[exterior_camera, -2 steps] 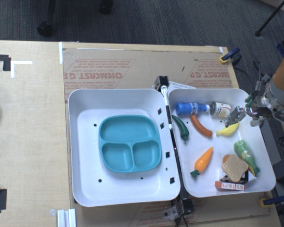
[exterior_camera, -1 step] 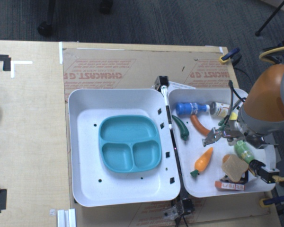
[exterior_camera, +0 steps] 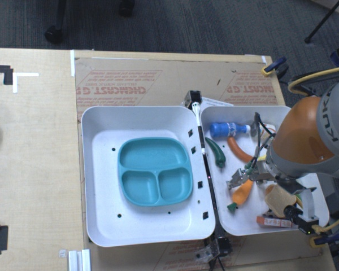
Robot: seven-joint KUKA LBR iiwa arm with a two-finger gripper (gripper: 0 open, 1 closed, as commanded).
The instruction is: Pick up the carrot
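Note:
The carrot [exterior_camera: 242, 193] is orange with a small green stub at its lower end. It lies tilted in the right bin [exterior_camera: 243, 227], near the bin's middle. My gripper [exterior_camera: 247, 179] hangs right over the carrot's upper end, low in the bin, and touches or nearly touches it. The arm's orange band and grey wrist come in from the right and hide the part of the bin behind them.
In the right bin lie a blue bottle [exterior_camera: 228, 130], a green pepper [exterior_camera: 217, 151], a curved orange piece [exterior_camera: 239, 150], a tan lump [exterior_camera: 279, 200] and a red-and-white bar [exterior_camera: 274, 222]. The left bin [exterior_camera: 101, 208] holds a teal divided plate [exterior_camera: 155, 171].

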